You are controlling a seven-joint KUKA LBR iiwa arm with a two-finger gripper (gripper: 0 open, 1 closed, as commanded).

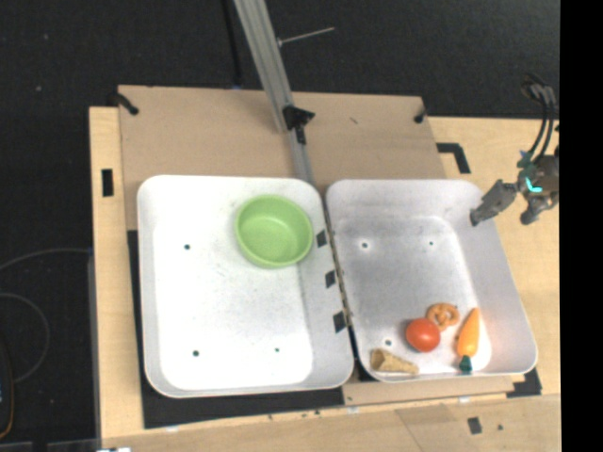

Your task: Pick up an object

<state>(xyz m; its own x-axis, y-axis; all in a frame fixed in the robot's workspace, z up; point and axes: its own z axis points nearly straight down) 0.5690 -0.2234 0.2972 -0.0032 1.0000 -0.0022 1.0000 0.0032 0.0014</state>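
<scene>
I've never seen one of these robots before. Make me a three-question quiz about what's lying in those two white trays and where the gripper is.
1. True or false: the green bowl sits in the left bin.
2. Which object lies nearest the tomato? A) pretzel B) green bowl C) gripper
3. Fill in: the gripper is above the right bin's upper ____ corner.

Key:
1. True.
2. A; the pretzel lies just above and right of the tomato, with the carrot and a tan wedge close by.
3. Right.
</scene>
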